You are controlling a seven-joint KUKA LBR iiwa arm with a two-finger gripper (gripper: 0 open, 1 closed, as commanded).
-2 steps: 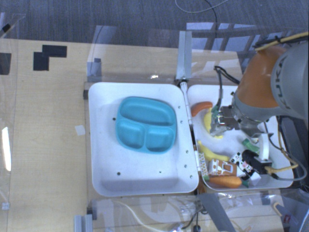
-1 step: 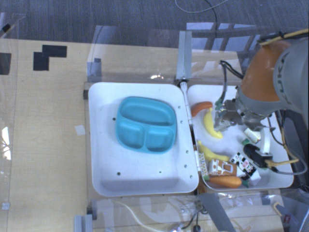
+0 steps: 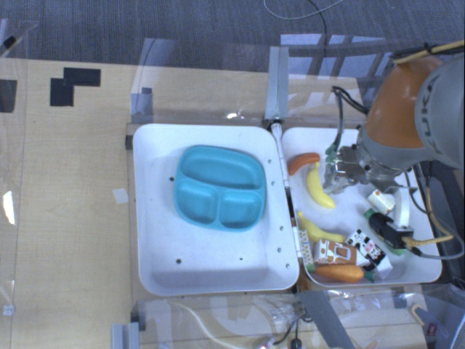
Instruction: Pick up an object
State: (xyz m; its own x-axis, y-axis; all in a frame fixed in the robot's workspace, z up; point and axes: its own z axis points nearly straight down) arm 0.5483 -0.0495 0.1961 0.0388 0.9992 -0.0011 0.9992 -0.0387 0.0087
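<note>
Two bananas lie in the right bin (image 3: 425, 271), and the upper banana (image 3: 320, 189) sits just left of the gripper (image 3: 336, 179), slanting down toward the bin's middle. I cannot tell from here whether the fingers are spread or closed, nor whether they touch that banana; the metal end is too small and cluttered to read, and nothing shows clearly between them. Just above and left of that banana, close against it, is an orange-red sausage (image 3: 302, 163). Below it, near the bin's left wall, lies the lower banana (image 3: 320, 230), and below that a small printed box (image 3: 328, 251). At the bin's near edge, under the box, rests a carrot (image 3: 338, 273). Right of the box is a black-and-white toy (image 3: 365, 246). Right of the upper banana, past the gripper, hangs the arm (image 3: 418, 100), grey with its orange band, reaching in over the bin with a white cylinder (image 3: 389, 206) and black cables beneath it. Left of the upper banana, across the wall between the bins, the left bin (image 3: 156, 267) holds a blue divided plate (image 3: 219, 187).
</note>
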